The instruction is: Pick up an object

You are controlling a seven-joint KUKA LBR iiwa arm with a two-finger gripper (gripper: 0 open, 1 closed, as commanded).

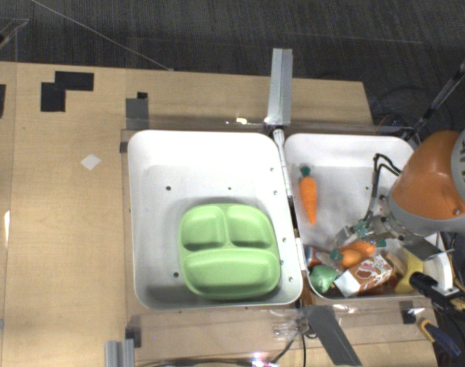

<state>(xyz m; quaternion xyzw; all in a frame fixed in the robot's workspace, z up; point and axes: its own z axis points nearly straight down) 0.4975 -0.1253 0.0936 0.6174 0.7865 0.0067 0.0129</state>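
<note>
Two shallow white bins sit side by side on the wooden desk (56,205). The left white bin (152,205) holds one pale green plastic divided tray (229,251) toward its 5 o'clock corner. The right white bin (339,159) holds one orange toy carrot with a green top (309,195) at 9 o'clock, apart from a jumble at 6 o'clock: a green round piece (321,279), an orange-brown printed packet (370,272), other bits too overlapped to count. The hand (364,234) hangs over that jumble; whether it grips anything cannot be told.
</note>
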